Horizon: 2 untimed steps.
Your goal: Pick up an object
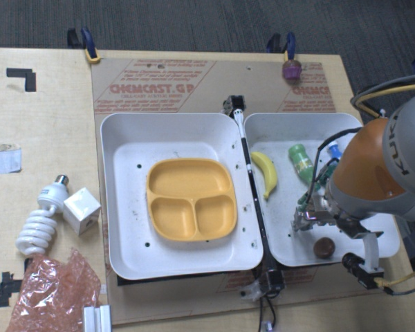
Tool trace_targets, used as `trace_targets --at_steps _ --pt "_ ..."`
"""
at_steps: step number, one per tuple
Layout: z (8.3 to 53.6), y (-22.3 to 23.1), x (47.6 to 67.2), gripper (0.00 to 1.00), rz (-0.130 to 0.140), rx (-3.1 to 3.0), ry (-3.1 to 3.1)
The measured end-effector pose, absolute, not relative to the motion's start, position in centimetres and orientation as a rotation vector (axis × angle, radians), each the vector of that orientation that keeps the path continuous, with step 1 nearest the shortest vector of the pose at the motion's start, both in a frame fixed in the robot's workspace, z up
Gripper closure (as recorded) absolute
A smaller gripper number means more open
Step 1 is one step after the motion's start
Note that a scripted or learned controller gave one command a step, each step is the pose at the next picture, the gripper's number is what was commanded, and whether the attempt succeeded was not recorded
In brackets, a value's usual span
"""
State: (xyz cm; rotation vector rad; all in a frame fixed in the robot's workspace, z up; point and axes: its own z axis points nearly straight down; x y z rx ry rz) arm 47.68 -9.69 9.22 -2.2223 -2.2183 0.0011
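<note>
The right bin [280, 133] holds a yellow banana [265, 173] near its left wall. A green bottle [301, 162] lies beside the banana, and a small blue item [333, 151] peeks out by the arm. A brown round object [324, 247] sits near the front edge. My gripper [307, 218] hangs low over the bin floor, right of the banana's tip, below the green bottle and just up and left of the brown object. The grey and orange wrist [363, 175] covers the bin's right part.
The left bin [121, 185] carries a yellow divided plate [191, 199]. On the bench to the left lie a spiral light bulb [40, 221], a white cube [81, 210] and a crumpled plastic bag [52, 292]. A purple object [292, 69] sits by the rear clamp.
</note>
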Motion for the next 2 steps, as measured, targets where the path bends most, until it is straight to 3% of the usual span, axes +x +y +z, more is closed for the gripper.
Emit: trace_targets --at_steps 1,2 --pt "9.24 -9.46 48.58 0.00 0.000 -2.222 -2.222" --pt "9.24 -9.27 47.81 0.00 -0.001 -2.223 -2.220"
